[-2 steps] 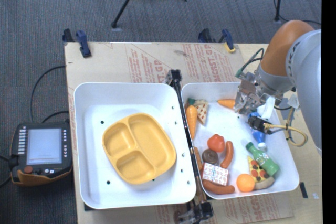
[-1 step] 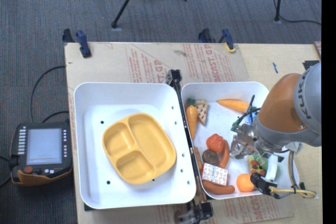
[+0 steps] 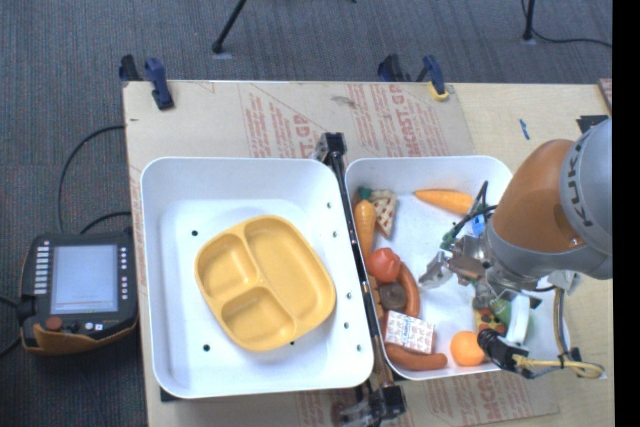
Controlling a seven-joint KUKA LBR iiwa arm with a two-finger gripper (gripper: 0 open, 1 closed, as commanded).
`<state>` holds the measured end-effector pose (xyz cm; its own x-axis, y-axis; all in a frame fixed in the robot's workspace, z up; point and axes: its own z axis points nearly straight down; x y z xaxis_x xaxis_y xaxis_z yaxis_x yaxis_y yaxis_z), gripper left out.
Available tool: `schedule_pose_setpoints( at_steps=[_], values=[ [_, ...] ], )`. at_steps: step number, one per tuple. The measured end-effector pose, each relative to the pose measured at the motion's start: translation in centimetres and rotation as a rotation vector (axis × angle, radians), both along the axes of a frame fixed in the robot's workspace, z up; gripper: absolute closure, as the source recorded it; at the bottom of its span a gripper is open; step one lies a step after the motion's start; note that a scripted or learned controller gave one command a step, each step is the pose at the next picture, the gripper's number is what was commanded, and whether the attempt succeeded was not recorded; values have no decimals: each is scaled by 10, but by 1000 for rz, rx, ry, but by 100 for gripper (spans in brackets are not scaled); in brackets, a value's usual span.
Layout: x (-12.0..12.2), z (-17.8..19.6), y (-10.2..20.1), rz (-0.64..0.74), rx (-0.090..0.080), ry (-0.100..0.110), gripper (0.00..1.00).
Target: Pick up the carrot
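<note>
A worktop (image 3: 280, 115) of light board printed with red lettering carries two shallow white bins touching side by side: the left bin (image 3: 165, 215) and the right bin (image 3: 430, 167). Blue clamps (image 3: 157, 80) grip its far edge.

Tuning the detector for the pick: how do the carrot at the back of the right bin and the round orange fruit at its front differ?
The carrot is long and tapered; the orange fruit is round. The carrot lies near the bin's far wall, apart from other items; the orange fruit sits at the near wall, beside a sausage and close below the hand. Both are orange and lie in the right bin.
</note>
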<state>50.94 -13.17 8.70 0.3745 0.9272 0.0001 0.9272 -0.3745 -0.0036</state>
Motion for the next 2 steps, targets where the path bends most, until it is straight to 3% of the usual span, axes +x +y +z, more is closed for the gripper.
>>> schedule_pose_setpoints(
  at_steps=[1,2],
  values=[
    [67,79,-29,71,-1,-4,0],
    [124,1,-26,-145,4,-1,0]
  ],
)
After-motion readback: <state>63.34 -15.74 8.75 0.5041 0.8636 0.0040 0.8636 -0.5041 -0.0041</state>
